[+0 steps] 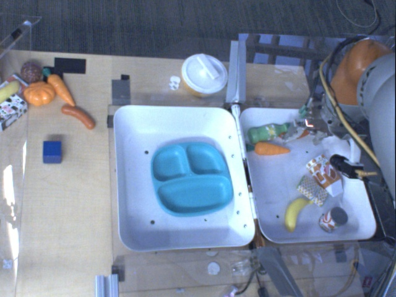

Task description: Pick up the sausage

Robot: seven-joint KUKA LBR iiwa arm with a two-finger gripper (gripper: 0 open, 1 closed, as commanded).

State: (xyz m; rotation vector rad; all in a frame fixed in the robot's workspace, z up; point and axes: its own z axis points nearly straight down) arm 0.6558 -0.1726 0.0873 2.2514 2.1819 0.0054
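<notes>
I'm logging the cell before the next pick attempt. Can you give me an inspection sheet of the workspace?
Surface: pale wooden bench bearing two shallow white bins, the left bin and the right bin.
Job's things: reddish-orange sausage lies on the bench left of both bins, untouched.
Clutter: blue compartment tray in the left bin; green bottle, orange carrot, yellow banana and patterned packet in the right bin; blue cube and orange pumpkin on the bench.
Grippers: two-finger gripper over the right bin's far side, well away from the sausage.
Cables: yellow and black cables run along the arm.
Surroundings: dark carpet behind the bench.
</notes>
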